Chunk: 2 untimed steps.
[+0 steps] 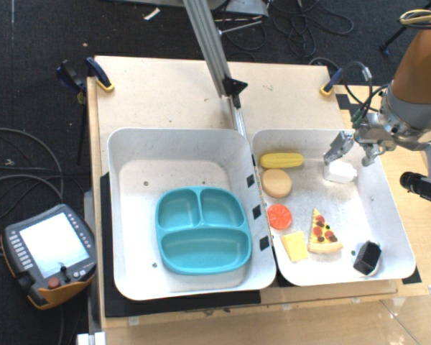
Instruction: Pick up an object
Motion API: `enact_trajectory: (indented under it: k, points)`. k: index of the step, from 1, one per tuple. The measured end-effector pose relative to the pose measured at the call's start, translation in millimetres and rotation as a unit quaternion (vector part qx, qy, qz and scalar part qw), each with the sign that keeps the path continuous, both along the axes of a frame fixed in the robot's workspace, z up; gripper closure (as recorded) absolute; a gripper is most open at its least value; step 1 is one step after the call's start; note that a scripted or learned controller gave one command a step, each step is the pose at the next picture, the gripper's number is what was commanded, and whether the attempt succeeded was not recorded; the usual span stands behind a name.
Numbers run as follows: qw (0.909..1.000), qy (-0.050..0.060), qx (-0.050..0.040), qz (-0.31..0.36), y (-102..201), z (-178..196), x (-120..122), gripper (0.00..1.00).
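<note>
Where bins sit: two, six objects.

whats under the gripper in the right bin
A small white block lies just below the gripper, on the right bin floor. The block's underside is hidden.

No legible text, label, brand, number or sign anywhere.
</note>
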<state>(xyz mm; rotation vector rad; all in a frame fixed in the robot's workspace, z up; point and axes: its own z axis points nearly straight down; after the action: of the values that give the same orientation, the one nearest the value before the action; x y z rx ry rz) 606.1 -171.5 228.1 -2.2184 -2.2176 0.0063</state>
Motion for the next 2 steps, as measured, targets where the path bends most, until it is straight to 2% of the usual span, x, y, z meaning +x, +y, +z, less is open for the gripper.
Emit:
enact_trajectory:
  k: [2]
  points:
    - [1.0,-0.001,-0.0002,0.0,3,-88,1,0.0]
